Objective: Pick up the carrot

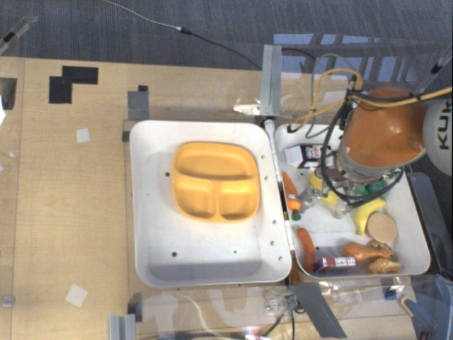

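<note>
Carrot, a small orange tapered one [289, 187], lies at the left wall of the right white bin [423, 255]. The hand [338, 193] hangs just beside it, under the orange wrist band; I cannot tell its opening.

Glossy plastic yellow tray [215, 180]; matt wooden bench [64, 211].

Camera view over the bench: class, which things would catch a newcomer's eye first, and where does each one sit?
First comes the yellow divided tray, alone in the middle of the left bin. Next is the arm's orange band, hanging over the right bin, which is crowded with toy food. The carrot lies along that bin's left wall, beside the divider.
</note>
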Motion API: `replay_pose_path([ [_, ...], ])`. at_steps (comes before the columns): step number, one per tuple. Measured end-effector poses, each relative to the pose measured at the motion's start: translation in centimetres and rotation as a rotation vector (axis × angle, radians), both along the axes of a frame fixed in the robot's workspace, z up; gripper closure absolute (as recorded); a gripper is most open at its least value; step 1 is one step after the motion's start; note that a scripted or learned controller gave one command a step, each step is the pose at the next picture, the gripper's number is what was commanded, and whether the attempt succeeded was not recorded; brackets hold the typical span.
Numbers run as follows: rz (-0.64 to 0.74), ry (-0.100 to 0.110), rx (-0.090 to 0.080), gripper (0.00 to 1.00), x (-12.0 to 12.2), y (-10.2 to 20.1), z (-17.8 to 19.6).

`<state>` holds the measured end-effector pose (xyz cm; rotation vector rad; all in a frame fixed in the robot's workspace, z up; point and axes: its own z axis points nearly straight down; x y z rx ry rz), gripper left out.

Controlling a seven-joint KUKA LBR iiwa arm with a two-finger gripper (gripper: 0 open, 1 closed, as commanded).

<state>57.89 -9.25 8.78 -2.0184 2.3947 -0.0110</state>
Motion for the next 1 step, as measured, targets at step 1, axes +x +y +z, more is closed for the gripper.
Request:
replay_pose_path([
  [1,0.061,-0.003,0.0,0.0,-3.24,0.49,0.04],
])
